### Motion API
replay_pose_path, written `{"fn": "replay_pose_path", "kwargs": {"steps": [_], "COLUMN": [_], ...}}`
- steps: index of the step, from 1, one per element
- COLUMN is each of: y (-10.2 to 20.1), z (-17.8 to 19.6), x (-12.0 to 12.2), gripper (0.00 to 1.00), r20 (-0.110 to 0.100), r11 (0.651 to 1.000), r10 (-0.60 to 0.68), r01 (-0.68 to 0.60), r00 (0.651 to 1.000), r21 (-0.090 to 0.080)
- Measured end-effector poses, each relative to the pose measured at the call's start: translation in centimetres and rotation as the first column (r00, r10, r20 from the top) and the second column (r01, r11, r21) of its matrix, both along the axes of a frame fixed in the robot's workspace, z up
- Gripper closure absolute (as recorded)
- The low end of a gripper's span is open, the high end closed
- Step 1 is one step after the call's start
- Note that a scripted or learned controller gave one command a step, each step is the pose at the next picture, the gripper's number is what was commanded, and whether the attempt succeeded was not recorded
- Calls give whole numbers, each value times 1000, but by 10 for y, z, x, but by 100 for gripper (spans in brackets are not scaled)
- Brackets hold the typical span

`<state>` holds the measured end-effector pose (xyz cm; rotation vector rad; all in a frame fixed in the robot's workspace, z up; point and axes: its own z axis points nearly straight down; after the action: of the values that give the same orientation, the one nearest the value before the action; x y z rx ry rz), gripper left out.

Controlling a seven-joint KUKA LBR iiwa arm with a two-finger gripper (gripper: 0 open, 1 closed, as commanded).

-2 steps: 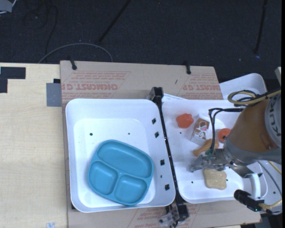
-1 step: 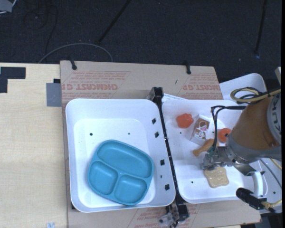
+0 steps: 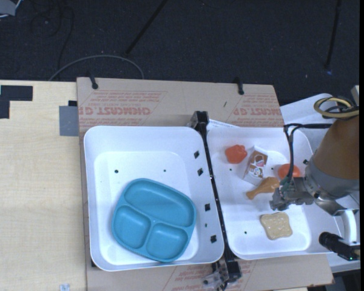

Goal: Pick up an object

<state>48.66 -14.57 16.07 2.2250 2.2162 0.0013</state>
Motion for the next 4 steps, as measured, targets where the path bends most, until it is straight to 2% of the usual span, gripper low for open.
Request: {"fn": "replay_pose_path", "kwargs": {"steps": [1,2,4], "y": [9,9,117], "z": [51,82,88], "x": [-2,-1,4], "gripper": [100,100,100], "r20": [1,0,-5], "r11": [1000,1000,1000], "r10": [6,5,10], "r01": [-6,-5,-10], "r00": [1000,1000,1000], "r21": [0,0,3]}}
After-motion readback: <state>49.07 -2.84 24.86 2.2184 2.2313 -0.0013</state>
